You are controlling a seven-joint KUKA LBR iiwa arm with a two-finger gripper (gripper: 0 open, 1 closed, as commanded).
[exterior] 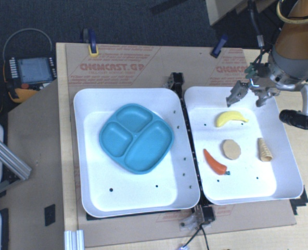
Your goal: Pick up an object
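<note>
Dark carpet surrounds your bench point(143, 66), a brown board carrying two shallow white bins side by side. You have the left bin point(91, 181) holding a blue divided plate point(137, 137), well apart from the arm and no part of the coming move as I judge it. You have the right bin point(279, 186) holding four small things: a banana point(231, 119) near its far end, and closer to you a red pepper point(215, 162), a round biscuit point(231, 149) just beside the pepper, and a cone point(265, 150) off toward the right wall. Your arm point(294, 40) comes in from the right and hangs over the far end of that bin. Look at your gripper point(251, 94): its two fingers are spread well apart, one toward the left and one toward the right, and nothing sits between them or touches them. The banana is the nearest thing, lying just below and a little left of the gripper in the view, its long axis running roughly left to right with the ends curving down. The fingers are spread along nearly that same line, so I judge you would need to turn the wrist to close across the banana's narrow width, then come down.
</note>
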